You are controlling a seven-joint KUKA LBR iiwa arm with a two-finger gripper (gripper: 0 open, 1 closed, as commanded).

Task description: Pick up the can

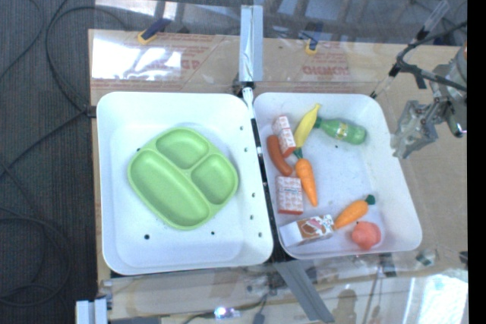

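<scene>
- The table [439,190] is carrying two white bins side by side.
- The left bin [108,186] is holding a green divided plate [182,178], which plays no part in the task.
- The right bin [396,182] is holding the clutter.
- The end effector [414,134] is hanging over the table just outside the right bin's right edge, carrying nothing. Whether it is released or clenched cannot be told.
- What is looking like the can [315,227], red and white, is lying on its side near the right bin's front edge.
- A carrot [351,213] is lying just beside the can and a red round fruit [366,234] is sitting near it, so a descent is risking a pinch on a neighbour.
- A similar red-and-white carton [289,195] is lying close by, inviting a wrong pick.
- Lying flat, the can is likely to roll away under a glancing touch.
</scene>
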